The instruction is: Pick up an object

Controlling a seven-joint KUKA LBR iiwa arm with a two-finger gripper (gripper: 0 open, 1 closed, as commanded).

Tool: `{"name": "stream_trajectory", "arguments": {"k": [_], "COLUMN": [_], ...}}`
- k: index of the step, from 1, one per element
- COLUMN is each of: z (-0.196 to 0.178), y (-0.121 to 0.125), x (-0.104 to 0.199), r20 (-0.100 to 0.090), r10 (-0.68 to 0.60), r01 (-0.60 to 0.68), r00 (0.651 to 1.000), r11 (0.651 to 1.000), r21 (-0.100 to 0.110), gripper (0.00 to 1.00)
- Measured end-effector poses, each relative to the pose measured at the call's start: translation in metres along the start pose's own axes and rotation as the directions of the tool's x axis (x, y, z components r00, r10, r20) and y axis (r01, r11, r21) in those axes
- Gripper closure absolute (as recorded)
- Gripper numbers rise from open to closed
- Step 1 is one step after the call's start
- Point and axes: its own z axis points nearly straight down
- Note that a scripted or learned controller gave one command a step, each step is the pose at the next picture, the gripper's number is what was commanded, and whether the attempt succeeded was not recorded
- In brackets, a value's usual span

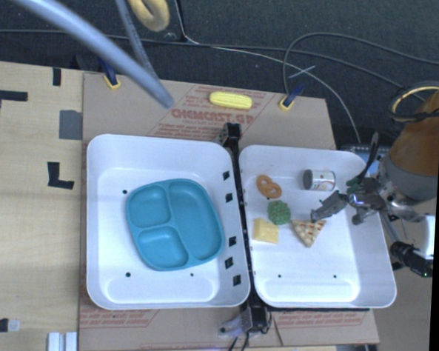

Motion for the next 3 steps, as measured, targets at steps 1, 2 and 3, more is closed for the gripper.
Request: {"name": "stream_trajectory", "arguments": {"k": [1,2,3], "z": [-0.005,0.041,0.102], "y": [0.002,-0.001,-0.002], "x": [0.000,0.007,0.016], "r20": [0.002,0.001,0.001], "r10": [-0.002,-0.002,-0.003], "r01": [0.002,0.002,0.003], "r00": [1.000,1.000,1.000], "r11": [1.000,1.000,1.000], "r21": [-0.010,-0.006,-0.005], "gripper": [0.00,0.00,0.00]}}
